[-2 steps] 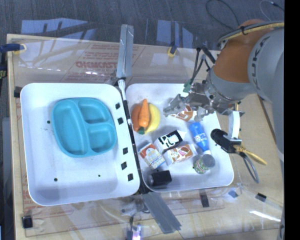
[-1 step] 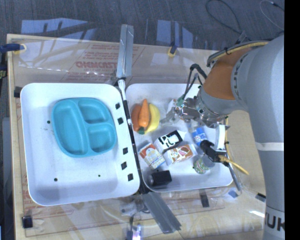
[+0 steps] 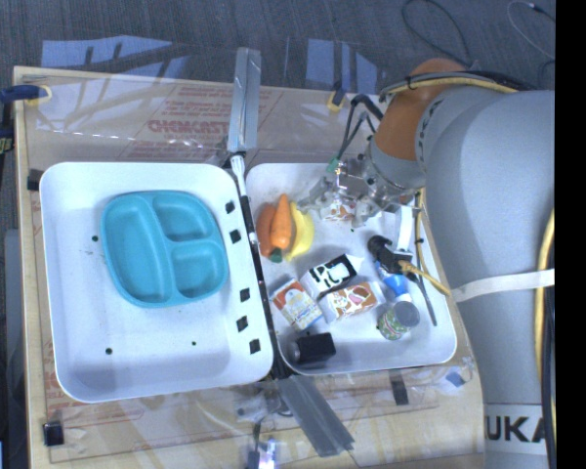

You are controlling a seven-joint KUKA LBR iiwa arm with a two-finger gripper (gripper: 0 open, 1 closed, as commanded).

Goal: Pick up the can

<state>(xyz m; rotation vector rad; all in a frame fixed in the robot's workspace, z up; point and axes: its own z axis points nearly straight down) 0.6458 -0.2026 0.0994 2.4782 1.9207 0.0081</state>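
Claw [image 3: 352,195] fingers (blurred) indistinct

Both bins [image 3: 68,291] are white; the left one carries a turquoise sectioned tray [image 3: 166,247]. In the right bin: an orange carrot [image 3: 276,225] against a yellow banana [image 3: 301,234], a silvery can [image 3: 398,319] with green print, and a black block [image 3: 315,348]. The arm [image 3: 488,193] is grey with an orange band [image 3: 402,125].

Can [image 3: 399,319] hemmed by cartons [image 3: 324,301], bin wall [image 3: 445,332].
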